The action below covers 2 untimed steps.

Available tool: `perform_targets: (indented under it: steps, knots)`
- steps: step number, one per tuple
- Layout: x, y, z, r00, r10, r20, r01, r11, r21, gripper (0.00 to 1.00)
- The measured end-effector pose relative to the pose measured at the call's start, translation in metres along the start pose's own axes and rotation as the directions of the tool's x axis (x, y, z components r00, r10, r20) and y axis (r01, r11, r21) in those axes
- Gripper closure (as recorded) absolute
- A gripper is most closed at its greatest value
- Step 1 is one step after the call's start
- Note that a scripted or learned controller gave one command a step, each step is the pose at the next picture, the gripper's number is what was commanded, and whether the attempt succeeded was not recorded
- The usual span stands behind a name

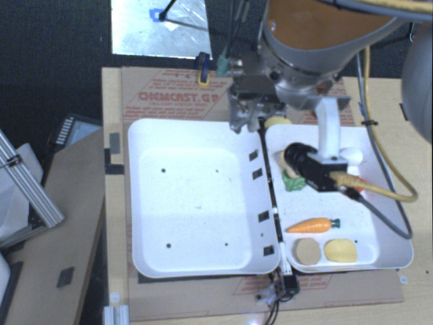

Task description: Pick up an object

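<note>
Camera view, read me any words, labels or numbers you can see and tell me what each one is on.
"CHEMCAST GP": red print on the brown board behind the bins.
More red print on the board's front edge, below the bins: too small and blurred to read.
Nothing readable on the bins or the arm.

Both bins look like smooth white plastic with a slight sheen. Under them lies matt brown cardboard printed in red. The carrot looks like glossy orange plastic. A dull metal sheet lies past the far edge.
</note>
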State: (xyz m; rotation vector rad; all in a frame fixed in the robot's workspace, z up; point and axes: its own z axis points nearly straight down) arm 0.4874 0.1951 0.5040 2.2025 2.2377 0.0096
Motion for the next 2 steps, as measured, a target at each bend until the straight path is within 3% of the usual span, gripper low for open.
perform_targets:
  steps: [2]
  knots:
    - [0.000,0.001,-0.022,1.000,-0.012,-0.002,0.012,1.000,-0.003,1.00]
